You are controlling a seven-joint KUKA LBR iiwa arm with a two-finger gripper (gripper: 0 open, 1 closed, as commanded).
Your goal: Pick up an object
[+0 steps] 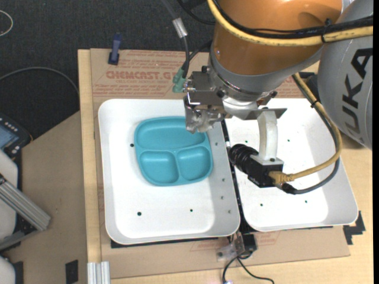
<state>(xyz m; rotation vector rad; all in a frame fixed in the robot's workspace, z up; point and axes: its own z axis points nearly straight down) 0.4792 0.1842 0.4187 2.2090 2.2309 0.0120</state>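
While the metal two-finger gripper (198, 122) hangs low over the top right corner of the turquoise three-compartment plastic plate (172, 150), its tip sits right at the plate's rim, and whether it touches is too close to call. How far it is opened can't be told from this angle; the wrist block hides the gap. Nothing is visibly pinched there. That plate lies flat in the left shallow white bin (160, 218), up toward the far right part of it, beside the seam with the right white bin (308, 212). Above the gripper, the grey arm with its big orange band (272, 28) leans in from the right, wrist pointing down and over the divide between the bins. A black camera-like module (256, 165) with a yellow cable (314, 169) hangs off the wrist over the right bin. Red lettering on the brown board (142, 70) behind the bins reads "CHEMCAST", partly cut off by the arm. A large "KU" shows on the arm's grey shell.
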